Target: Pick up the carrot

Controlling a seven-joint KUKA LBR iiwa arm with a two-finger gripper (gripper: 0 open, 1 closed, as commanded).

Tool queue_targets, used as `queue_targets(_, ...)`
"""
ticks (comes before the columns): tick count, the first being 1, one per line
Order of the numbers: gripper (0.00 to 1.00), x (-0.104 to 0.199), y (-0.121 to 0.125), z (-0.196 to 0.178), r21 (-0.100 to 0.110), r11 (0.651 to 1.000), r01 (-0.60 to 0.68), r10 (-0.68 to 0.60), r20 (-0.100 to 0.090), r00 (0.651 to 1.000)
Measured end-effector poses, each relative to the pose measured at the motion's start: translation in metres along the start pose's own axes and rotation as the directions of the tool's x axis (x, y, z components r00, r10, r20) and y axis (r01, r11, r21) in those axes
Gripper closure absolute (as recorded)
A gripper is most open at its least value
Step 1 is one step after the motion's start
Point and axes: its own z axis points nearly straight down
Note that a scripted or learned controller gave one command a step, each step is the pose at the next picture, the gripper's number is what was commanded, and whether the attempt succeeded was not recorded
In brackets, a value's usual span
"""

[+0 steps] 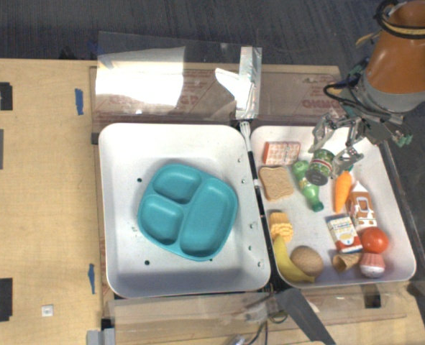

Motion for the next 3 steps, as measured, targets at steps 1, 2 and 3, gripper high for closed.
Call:
queue_targets(1,1.00,0.056,-0.032,0.083,-0.005,0.942,0.335,-0.335,-0.003,0.942)
queue_targets(2,1.00,0.088,0.020,0.087,0.039,0.777,0.629,-0.630,0.006,0.777)
queue_targets(3,1.00,0.084,0.020,0.075,0.046,0.776,0.629,-0.630,0.012,0.777)
